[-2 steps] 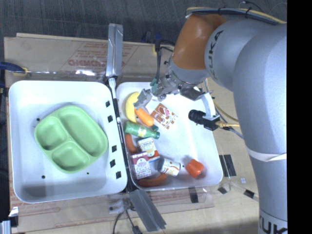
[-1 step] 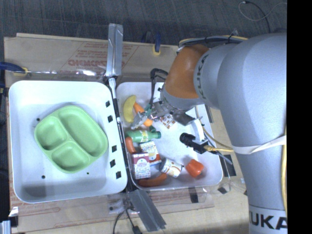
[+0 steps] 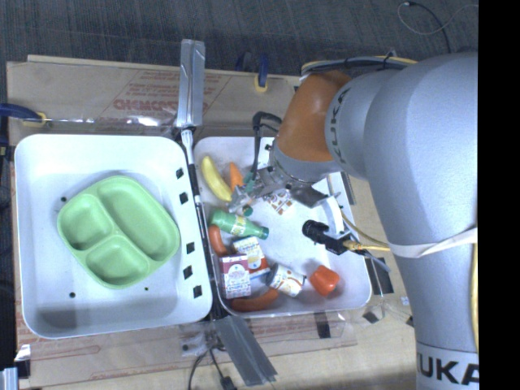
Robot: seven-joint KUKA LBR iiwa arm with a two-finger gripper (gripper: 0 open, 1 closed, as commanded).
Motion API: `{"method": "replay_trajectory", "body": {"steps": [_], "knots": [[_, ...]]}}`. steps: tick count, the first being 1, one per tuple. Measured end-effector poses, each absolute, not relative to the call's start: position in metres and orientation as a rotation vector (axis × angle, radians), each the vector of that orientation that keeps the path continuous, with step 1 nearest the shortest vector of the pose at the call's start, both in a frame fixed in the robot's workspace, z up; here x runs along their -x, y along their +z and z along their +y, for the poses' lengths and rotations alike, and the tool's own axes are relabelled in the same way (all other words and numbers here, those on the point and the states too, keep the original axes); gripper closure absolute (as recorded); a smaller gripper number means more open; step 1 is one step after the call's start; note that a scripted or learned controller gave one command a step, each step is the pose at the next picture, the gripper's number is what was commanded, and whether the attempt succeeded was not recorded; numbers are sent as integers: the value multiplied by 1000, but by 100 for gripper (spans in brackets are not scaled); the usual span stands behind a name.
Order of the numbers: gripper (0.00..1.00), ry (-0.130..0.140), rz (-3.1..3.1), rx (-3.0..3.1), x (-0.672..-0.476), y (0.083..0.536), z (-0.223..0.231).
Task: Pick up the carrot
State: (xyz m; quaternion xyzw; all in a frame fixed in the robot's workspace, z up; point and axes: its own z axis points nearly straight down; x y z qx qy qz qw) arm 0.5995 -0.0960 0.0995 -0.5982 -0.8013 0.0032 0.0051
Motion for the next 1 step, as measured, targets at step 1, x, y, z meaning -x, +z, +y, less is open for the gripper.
{"method": "replay_trajectory", "body": {"steps": [1], "knots": [[100,42,-2380,1997,-648,183,-59]]}}
